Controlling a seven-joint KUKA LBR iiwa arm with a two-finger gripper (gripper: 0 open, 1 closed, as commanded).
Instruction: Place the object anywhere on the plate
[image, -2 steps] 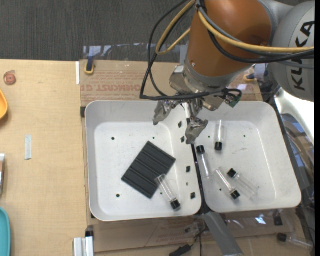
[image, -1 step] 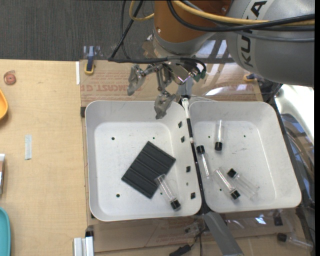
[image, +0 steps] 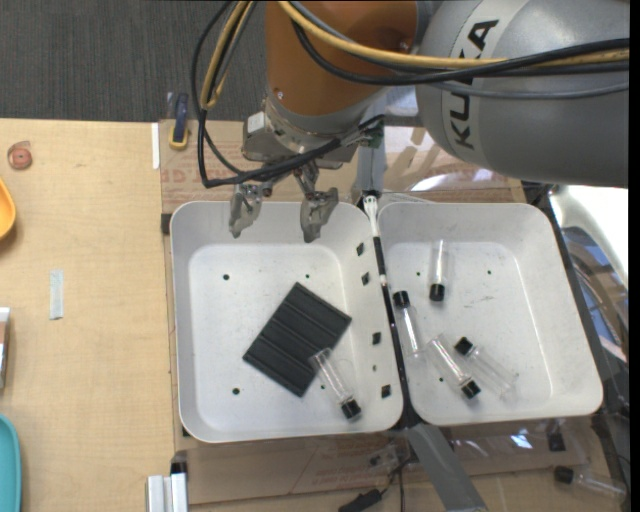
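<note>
Below the spread, empty jaws, vial beside black plate

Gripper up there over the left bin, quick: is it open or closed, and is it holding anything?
Gripper: open, fingers spread apart with nothing between them, above the left bin's far edge.

Single fixed camera above bench, angled down on both bins, apparently fairly near; arm enters from right.

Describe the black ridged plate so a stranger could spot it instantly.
Look in the left white bin. Near its middle lies the black plate, flat and turned diamond-wise. It alone is dark, rectangular and ridged; its neighbour, a vial at its lower corner, is clear with a black cap.
</note>
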